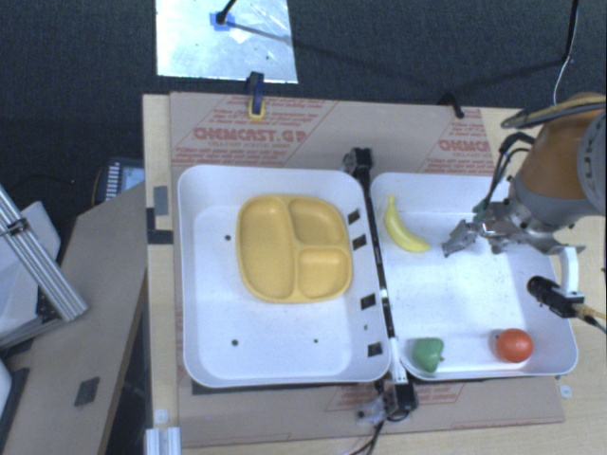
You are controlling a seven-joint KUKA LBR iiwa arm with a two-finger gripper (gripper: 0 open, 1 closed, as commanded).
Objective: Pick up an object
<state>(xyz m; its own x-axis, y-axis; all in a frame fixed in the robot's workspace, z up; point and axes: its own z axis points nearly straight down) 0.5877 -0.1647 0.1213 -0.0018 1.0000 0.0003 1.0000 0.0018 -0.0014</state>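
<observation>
The banana (404,229) was the thing I judged nearest to a pick. It lay on the floor of the right bin (474,297), in the upper left part, close to the divider between the two bins. Its long axis ran from upper left to lower right, curving gently, with the lower end pointing toward the pincer (459,239).

The pincer sat just to the right of that lower end, near it but apart from it. It leaned in from the right at a slant, low over the bin floor. From my camera I could not tell how far its fingers stood apart, and I saw nothing between them, so I judged it held nothing.

To my eye the coming move turned on this: the banana lay to the left of the pincer and slightly higher in the view, with its length nearly in line with the pincer's reach, so a grip across the narrow body would call for a turn of the wrist.

Farther out, a green pepper (428,353) and a red tomato (513,345) rested along the near edge of the same bin, well apart from the pincer. The left bin (204,282) held a yellow divided plate (292,247). Both bins sat on the tabletop (398,126).
</observation>
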